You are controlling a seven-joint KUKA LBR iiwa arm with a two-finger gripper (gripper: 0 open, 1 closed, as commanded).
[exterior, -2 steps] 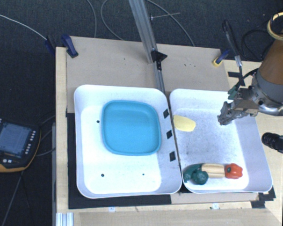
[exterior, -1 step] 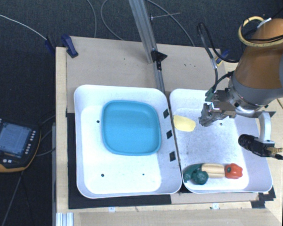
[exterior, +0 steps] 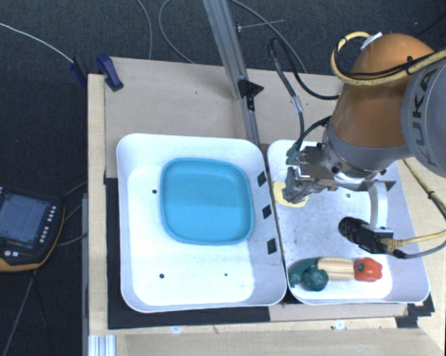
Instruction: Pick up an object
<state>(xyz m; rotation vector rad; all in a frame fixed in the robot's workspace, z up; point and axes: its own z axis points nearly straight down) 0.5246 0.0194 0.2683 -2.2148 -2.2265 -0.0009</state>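
"Wooden desk, two white bins. Where's the target?"

"Pale yellow flat disc, right bin's far-left corner, directly beneath the end effector; I cannot tell its opening."

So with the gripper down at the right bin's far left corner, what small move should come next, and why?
Probably close and lift a little to test the grasp. The gripper sits low over a pale yellow object at the right bin edge, and its hold there cannot be judged. If it comes up bare, the green, tan and red toy at the near wall is an easier target.
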